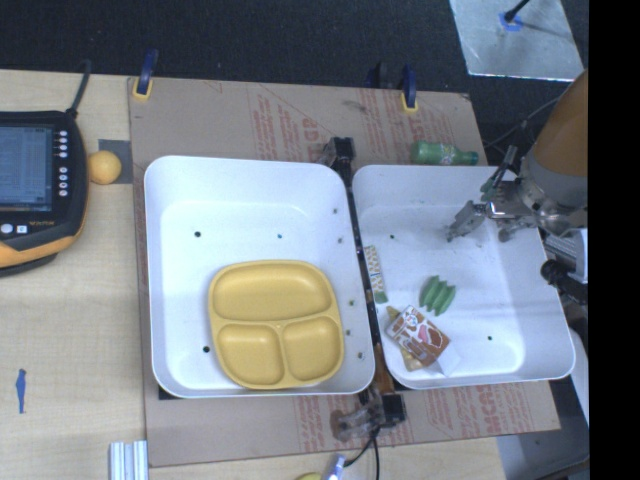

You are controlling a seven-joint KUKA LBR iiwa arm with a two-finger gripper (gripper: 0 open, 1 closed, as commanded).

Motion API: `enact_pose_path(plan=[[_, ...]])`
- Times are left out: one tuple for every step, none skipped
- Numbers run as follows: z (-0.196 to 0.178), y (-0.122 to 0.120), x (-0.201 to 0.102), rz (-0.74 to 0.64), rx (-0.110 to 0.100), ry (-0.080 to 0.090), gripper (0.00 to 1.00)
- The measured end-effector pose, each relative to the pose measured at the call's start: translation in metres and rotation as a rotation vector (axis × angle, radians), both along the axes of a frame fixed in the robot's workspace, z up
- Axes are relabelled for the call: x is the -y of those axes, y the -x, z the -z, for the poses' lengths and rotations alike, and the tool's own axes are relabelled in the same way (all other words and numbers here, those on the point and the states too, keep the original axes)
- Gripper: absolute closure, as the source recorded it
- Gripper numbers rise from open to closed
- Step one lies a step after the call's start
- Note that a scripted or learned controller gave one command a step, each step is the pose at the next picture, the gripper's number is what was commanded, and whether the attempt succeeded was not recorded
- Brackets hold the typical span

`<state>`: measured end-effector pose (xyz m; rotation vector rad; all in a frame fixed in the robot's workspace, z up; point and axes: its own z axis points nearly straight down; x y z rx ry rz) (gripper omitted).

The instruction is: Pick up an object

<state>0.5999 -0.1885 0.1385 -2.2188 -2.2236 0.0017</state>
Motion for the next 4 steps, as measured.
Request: enact_pose_path(plan=[[0.047, 0.045, -0.042, -0.003, -0.004, -0.001, 0.0], [0.047, 0.073, -0.043, -0.003, -0.003, 0.0, 0.0], [0.037, 0.073, -0.042, -0.006, -0.004, 0.001, 1.0], [-0.101, 0.035, -0.095, -0.003, 0.001, -0.001, 1.0]])
